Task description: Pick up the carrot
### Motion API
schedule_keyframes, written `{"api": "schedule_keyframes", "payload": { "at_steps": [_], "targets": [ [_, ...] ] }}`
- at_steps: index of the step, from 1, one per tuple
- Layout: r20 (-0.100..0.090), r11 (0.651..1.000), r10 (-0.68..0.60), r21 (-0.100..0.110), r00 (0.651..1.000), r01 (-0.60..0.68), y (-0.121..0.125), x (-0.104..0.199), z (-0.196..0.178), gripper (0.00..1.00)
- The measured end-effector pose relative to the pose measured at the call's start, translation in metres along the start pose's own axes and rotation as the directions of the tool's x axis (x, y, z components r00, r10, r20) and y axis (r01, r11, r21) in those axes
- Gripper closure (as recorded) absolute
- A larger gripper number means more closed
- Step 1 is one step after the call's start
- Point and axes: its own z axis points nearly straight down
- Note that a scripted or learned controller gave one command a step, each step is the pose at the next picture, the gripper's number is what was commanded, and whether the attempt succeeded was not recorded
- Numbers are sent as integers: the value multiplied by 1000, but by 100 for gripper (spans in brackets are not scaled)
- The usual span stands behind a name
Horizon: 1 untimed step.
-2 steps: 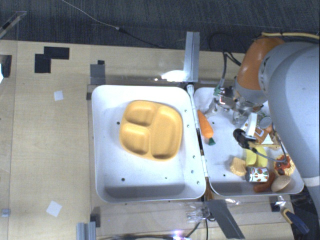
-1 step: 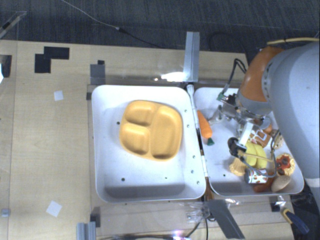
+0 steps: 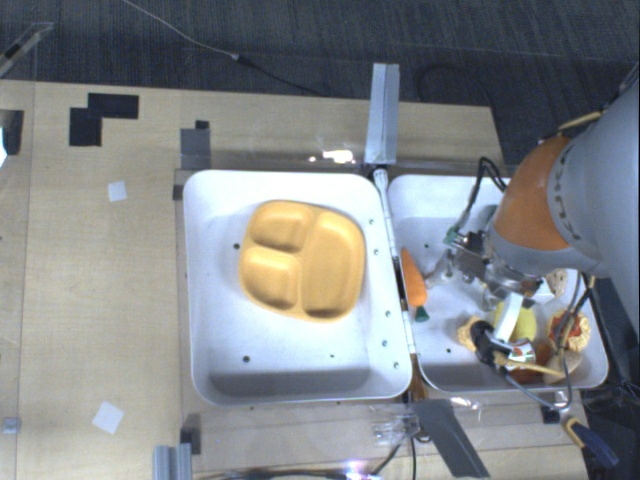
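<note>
In the right bin (image 3: 440, 373), one carrot (image 3: 412, 282); left bin (image 3: 215, 368), one yellow tray (image 3: 302, 258).

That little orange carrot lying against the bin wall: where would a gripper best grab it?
Probably across the middle of the small orange carrot, coming straight down. It lies flat and lengthwise against the right white bin's left wall, green tip nearest the camera, so one finger must slip between carrot and wall.
</note>
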Motion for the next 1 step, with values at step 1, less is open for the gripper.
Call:
{"api": "schedule_keyframes", "payload": {
  "at_steps": [1],
  "targets": [
    [-1,999,36,-6,999,-36,-40,-16,-1,0]
  ]
}}
